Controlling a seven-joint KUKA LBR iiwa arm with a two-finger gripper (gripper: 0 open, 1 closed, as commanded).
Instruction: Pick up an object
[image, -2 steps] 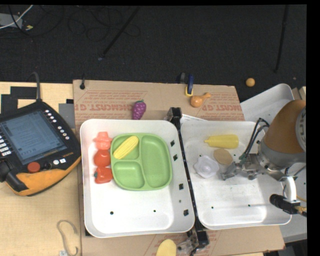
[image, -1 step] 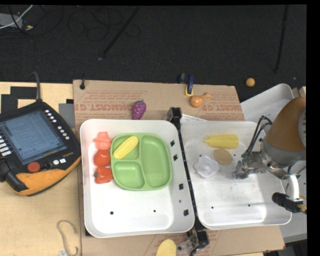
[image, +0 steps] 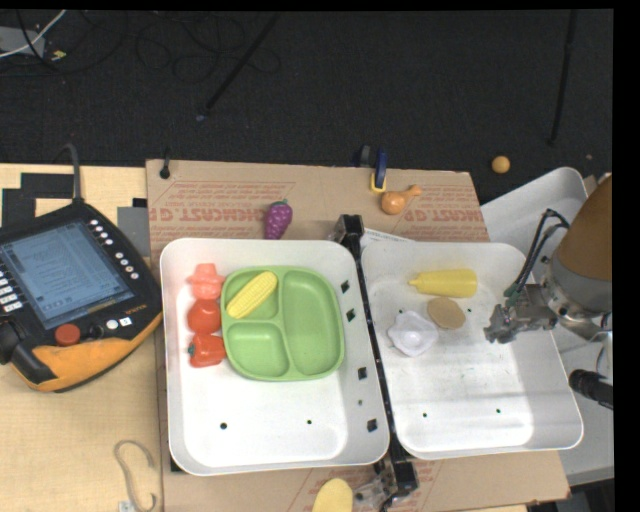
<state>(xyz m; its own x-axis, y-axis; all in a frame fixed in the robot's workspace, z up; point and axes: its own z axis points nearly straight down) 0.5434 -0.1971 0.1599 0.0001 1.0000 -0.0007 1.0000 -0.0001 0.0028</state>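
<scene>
Two bins sit side by side on the desk (image: 80, 440) — the left bin (image: 260, 440) holds a divided plate (image: 285, 330) with a corn cob (image: 250, 293) in its rear-left compartment and three small toys (image: 204, 318) just left of it. In the right bin (image: 480, 420) a banana-like piece (image: 445, 283) lies behind a round piece (image: 446, 314) and a crumpled piece (image: 412, 334). A control pendant (image: 70, 290) rests on the desk, left of both bins.

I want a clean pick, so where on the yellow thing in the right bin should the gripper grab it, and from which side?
Grip the yellow object across its narrow width near the middle, coming straight down from above. It lies flat and long, left to right, with bare floor of the right bin above it. The tan round piece sits just below, so keep fingers clear of it.
</scene>
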